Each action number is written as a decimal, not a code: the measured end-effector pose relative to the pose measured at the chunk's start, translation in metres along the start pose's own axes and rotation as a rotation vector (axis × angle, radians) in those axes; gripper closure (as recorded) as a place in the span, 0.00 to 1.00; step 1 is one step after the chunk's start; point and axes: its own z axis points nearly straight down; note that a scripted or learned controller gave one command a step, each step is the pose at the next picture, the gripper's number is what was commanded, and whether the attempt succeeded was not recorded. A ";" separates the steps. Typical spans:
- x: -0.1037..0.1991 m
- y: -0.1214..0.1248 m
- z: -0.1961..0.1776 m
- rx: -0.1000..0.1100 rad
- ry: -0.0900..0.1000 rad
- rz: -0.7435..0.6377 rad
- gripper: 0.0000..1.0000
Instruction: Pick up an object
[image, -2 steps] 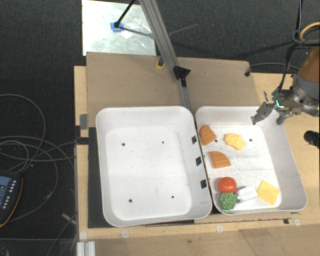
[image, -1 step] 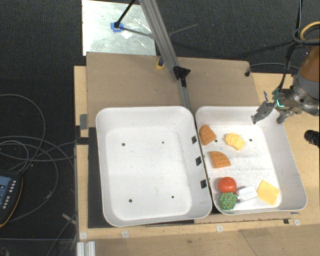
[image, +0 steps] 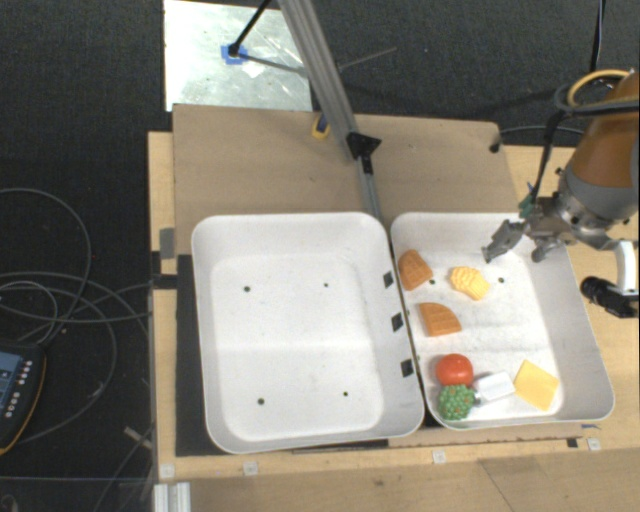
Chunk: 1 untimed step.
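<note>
Camera view cuts off the grey, orange-banded arm (image: 605, 150) at right; its fingers (image: 521, 240) spread wide, holding nothing, above the right white bin (image: 575, 330), upper right of frame.

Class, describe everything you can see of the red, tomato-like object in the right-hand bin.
The red tomato-like object is small, round and glossy, seemingly plastic toy food, with a pale highlight on top. It lies near the front-left corner of the right bin, touching the green bumpy object just in front of it. A white block lies close to its right. The gripper is well away.
</note>
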 end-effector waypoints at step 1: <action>-0.002 -0.001 0.062 0.001 0.000 0.004 0.00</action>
